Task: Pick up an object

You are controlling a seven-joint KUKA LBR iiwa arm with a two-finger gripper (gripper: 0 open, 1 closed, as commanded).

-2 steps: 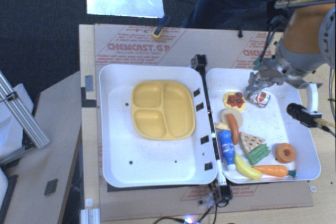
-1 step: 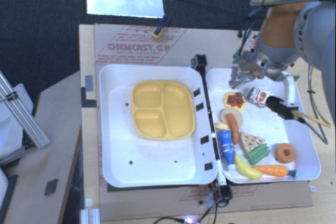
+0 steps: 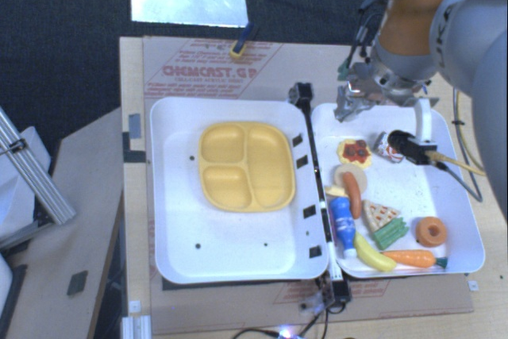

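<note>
**My pincer over the far-left corner of the right bin**

My pincer (image 3: 347,109) hangs at about eleven o'clock of the right bin (image 3: 432,185), over its far rim. From this slant I cannot tell whether it is released or clenched.

The things I might pick all lie on that bin's floor, apart from my pincer. Nearest, toward six o'clock from it, is a round pizza toy (image 3: 355,152). Farther the same way, an orange sausage (image 3: 352,198) lies near the bin's nine o'clock wall. A blue bottle (image 3: 343,223) lies just beyond it at eight o'clock. A banana (image 3: 371,252) sits at seven o'clock and a carrot (image 3: 411,258) at six, along the near rim. A doughnut (image 3: 431,231) rests at four o'clock. A toast wedge (image 3: 382,214) and a green piece (image 3: 389,233) lie side by side just above the banana.

At nine o'clock of all this is the left bin (image 3: 182,238), with a yellow divided plate (image 3: 246,167) near its middle.
</note>
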